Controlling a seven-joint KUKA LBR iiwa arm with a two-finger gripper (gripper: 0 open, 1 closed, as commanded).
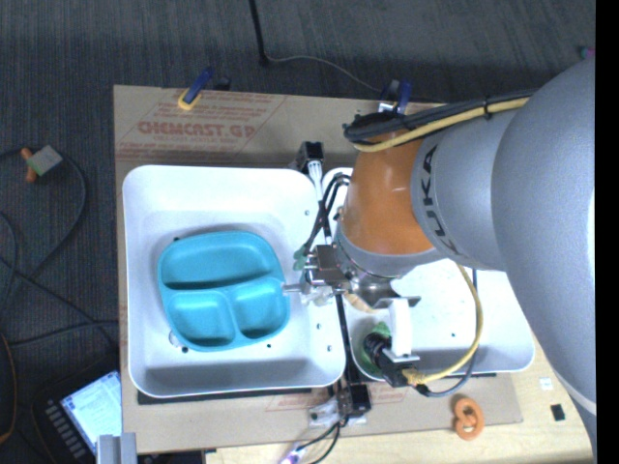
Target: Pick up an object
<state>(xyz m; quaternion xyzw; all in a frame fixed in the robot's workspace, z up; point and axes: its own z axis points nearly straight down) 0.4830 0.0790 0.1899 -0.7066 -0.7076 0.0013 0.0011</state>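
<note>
Plainly, the smoothest thing in view was a turquoise plastic tray (224,289), rounded at the corners and split into three compartments, one long and two smaller. It lay flat in the left bin (155,187), slightly toward that bin's near side. There were two bins, both shallow, glossy white and round-cornered, set side by side on the desk (203,129); the right bin (508,351) was largely covered by the arm (542,191). The arm was matte grey metal with a shiny orange band (387,206) above the wrist, and black and yellow cables looped around it. The gripper (314,278) sat over the divide between the bins, just beside the tray's right edge; whether the jaws stood apart or together could not be told. A small green round thing (375,341) peeked out below the wrist in the right bin. The desk top was pale brown board with faded red lettering, held by two blue clamps (196,87) at its far edge. An orange ring (468,417) lay near the front. Dark ribbed carpet (97,27) surrounded it.
</note>
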